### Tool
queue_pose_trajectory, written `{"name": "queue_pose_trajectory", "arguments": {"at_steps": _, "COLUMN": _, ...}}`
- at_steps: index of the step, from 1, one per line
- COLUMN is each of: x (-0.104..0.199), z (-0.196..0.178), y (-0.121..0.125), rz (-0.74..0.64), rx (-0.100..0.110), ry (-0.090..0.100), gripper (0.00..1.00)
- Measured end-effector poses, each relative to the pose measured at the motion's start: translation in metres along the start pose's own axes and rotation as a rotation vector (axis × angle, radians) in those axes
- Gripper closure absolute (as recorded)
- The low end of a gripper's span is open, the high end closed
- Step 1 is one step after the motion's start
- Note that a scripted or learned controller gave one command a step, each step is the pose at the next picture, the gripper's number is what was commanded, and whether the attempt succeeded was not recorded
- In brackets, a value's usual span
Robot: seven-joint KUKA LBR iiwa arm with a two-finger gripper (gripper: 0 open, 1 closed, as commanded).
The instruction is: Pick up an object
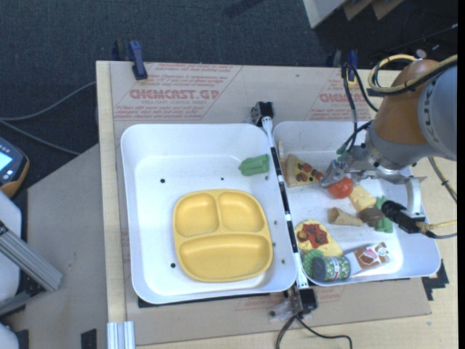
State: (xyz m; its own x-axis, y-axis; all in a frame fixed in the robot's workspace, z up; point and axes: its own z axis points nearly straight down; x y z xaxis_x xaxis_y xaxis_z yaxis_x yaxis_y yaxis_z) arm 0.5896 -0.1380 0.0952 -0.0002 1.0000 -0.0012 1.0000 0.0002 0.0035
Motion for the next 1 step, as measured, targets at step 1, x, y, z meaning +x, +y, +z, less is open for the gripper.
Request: {"name": "queue_pose_trajectory", "arguments": {"at_steps": 1, "x": 0.0737, "z": -0.096, "y": 0.0359, "rz": -0.009, "rx": -0.009, "ry": 0.002, "gripper": 1.0}}
